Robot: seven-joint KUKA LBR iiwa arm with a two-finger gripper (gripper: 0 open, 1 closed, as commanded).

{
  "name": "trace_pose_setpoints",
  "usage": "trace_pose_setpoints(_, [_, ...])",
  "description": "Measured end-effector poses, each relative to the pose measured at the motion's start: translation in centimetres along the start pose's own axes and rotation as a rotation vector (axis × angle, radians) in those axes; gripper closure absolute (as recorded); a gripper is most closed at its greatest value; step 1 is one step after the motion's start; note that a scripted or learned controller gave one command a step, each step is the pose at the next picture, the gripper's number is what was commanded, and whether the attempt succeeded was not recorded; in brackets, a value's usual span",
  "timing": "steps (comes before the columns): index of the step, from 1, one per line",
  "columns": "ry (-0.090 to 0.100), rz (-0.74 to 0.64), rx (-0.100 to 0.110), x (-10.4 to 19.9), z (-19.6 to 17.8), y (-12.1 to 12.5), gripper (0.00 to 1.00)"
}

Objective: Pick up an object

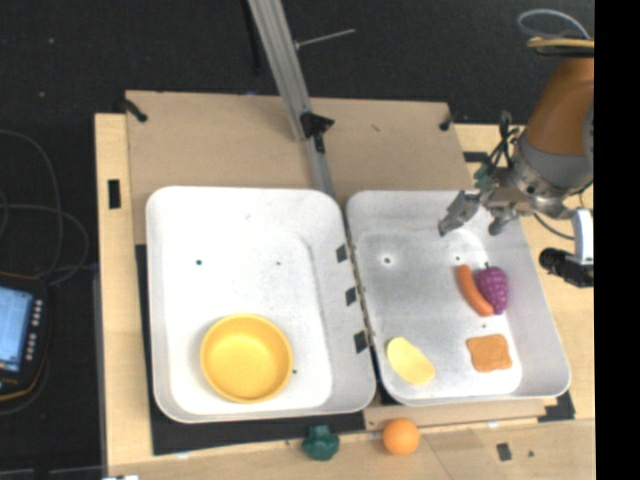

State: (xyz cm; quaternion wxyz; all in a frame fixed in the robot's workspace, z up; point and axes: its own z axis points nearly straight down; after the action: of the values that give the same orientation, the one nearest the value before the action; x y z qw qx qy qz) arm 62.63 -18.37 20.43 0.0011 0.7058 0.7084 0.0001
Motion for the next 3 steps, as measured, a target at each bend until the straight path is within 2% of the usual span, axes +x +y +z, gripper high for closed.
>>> trace_pose_setpoints(1, [-0.001,-0.001,0.000,0.0,0.0,0.0,0.00])
trace_pose_setpoints(2, [-0.001,0.003,0.004,-0.6,4.3,0.0,0.00])
trace_pose_setpoints(3, [0.000,0.004,0.006,-0.5,10.5,-0.6,0.00])
